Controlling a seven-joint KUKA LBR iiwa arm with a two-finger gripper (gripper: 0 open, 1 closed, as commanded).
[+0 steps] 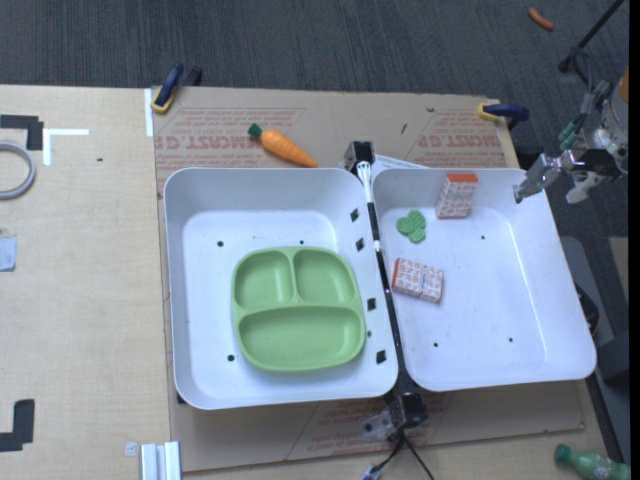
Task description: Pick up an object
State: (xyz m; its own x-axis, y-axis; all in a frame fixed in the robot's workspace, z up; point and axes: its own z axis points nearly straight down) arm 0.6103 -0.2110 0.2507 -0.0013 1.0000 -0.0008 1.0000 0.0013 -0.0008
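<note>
While hanging past the far right corner of the right bin, outside its rim, gripper apart from every object; cannot tell whether clenched or released, nothing seen in its grasp. Inside that bin, near the far wall: small red-and-white box, standing upright, print too small to read. Just beside it, toward the divider: little green lump. Nearer the camera, lying flat: patterned packet, label illegible. Inside the left bin: green divided plate, three compartments, nothing on it. Beyond the bins, on the cardboard sheet: toy carrot. Across the cardboard, red printed lettering, upside down from this angle and not legible. At its far corners, blue-and-yellow clamps.
</note>
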